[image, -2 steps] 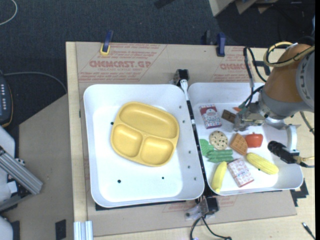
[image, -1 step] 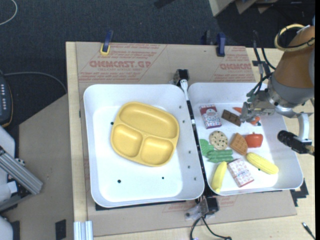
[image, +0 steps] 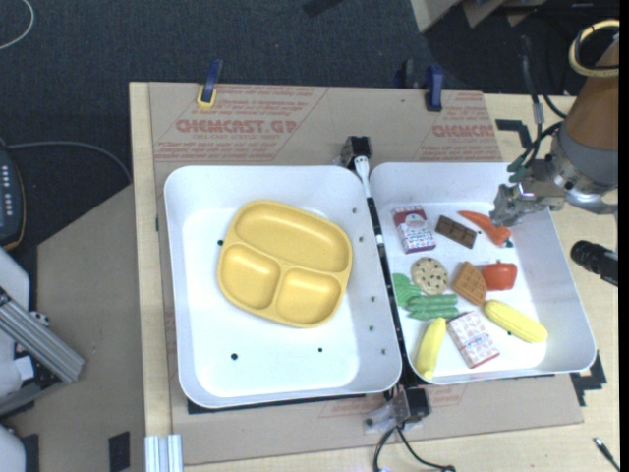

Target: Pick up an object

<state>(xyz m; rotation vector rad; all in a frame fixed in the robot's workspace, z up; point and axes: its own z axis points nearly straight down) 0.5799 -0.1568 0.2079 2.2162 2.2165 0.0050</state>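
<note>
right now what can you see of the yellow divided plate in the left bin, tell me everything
The yellow divided plate looks like smooth moulded plastic, rounded in outline, with three compartments: one long one across the far side and two smaller ones nearer the camera, split by raised ridges. It lies flat, right side up, turned at a slant, on the floor of the left bin, about in its middle. Its compartments hold nothing, and only the bin touches it.

We find a robotics lab or test room. Evidence: a bench (image: pixel 295 116) faced with printed cardboard held by clamps (image: pixel 207 87), two white bins (image: pixel 192 264) fixed side by side, loose cables (image: pixel 413 445), dark carpet (image: pixel 147 18), and metal framing (image: pixel 39 337) alongside.
</note>
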